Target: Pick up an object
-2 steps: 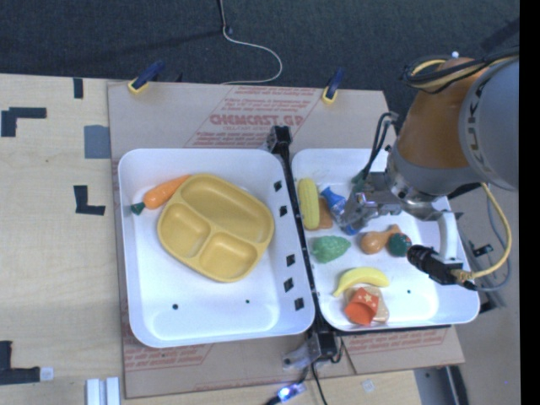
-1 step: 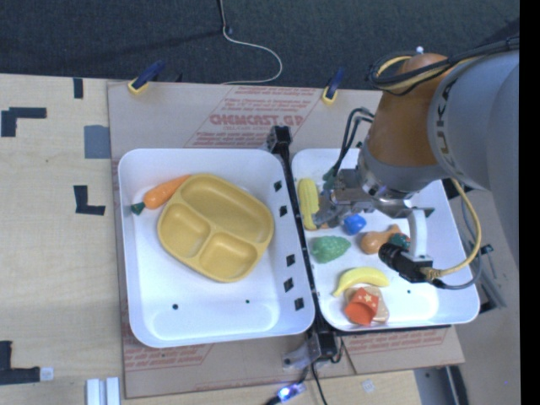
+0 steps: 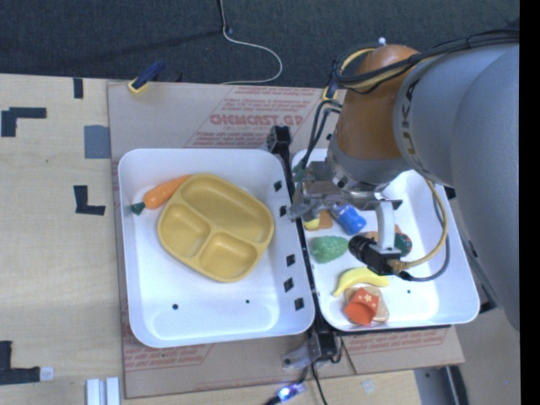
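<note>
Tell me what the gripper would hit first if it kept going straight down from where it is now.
Probably the small blue object or the yellow piece beside it in the right white bin; depth is unclear.

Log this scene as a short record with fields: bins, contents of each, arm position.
left bin: yellow divided tray, carrot at the tray's upper left edge
right bin: blue object, green object, banana, red and orange object
arm: reaches in from the right, above the right bin
gripper: low over the right bin's left side, near the blue object
</note>
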You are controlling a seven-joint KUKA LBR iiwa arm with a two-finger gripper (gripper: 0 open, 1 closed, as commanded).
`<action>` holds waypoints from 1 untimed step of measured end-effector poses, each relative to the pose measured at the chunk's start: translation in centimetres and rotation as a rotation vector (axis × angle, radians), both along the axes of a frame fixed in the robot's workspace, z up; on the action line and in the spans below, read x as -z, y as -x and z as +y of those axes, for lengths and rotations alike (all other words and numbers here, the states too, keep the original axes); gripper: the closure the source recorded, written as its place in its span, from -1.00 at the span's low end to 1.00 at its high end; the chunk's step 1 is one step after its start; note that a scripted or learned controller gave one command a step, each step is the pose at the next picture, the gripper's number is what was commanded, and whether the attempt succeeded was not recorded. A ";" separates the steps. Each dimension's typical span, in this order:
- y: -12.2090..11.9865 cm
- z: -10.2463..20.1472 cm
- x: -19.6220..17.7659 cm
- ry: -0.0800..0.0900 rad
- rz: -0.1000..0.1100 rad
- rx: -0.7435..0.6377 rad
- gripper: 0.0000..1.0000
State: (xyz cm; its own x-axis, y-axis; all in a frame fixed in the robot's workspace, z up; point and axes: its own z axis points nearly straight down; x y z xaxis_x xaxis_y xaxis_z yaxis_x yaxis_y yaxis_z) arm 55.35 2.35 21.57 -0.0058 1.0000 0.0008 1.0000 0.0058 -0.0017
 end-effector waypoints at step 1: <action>-0.8 4.4 -1.9 -0.001 -0.001 -0.001 1.00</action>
State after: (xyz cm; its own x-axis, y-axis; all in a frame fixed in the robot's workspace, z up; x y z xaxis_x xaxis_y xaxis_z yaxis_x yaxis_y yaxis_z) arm 56.19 6.72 23.47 -0.0070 1.0000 0.0016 1.0000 0.0070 -0.0004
